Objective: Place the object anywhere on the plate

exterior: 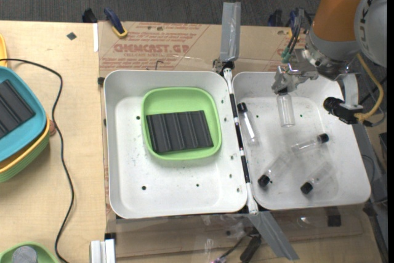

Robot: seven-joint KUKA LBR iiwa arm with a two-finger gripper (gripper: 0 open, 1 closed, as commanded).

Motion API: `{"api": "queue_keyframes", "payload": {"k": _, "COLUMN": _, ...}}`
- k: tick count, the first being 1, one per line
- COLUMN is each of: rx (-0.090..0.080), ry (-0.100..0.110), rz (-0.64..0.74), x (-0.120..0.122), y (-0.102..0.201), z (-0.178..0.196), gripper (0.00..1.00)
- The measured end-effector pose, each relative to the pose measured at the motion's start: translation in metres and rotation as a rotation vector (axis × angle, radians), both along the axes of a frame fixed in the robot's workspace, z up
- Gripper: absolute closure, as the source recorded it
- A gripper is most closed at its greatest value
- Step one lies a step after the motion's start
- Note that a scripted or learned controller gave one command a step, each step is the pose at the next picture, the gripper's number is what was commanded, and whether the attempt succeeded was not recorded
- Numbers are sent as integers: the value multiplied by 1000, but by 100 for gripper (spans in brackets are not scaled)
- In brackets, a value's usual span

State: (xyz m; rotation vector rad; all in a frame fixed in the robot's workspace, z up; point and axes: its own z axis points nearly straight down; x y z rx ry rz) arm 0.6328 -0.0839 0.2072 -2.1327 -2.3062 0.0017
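Hovering jaws (284,87) above vial (285,111), near right bin (351,194) back edge.

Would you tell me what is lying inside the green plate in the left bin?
A dark ribbed mat covers most of the green plate; the plate's floor beneath it is hidden.

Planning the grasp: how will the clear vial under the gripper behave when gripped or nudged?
The vial looks like a smooth clear cylinder lying on its side, so it probably rolls if nudged. Its glossy wall may slip between fingers. It looks thin-walled and light.
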Motion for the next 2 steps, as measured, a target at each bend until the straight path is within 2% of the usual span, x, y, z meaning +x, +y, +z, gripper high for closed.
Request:
{"api": "queue_keyframes", "payload": {"k": 1, "rx": 0, "ry": 2, "rz": 130, "x": -38, "y": 92, "z": -17, "gripper": 100}}
{"api": "queue_keyframes", "payload": {"k": 2, "rx": 0, "ry": 2, "rz": 129, "x": -38, "y": 91, "z": -17, "gripper": 0}}
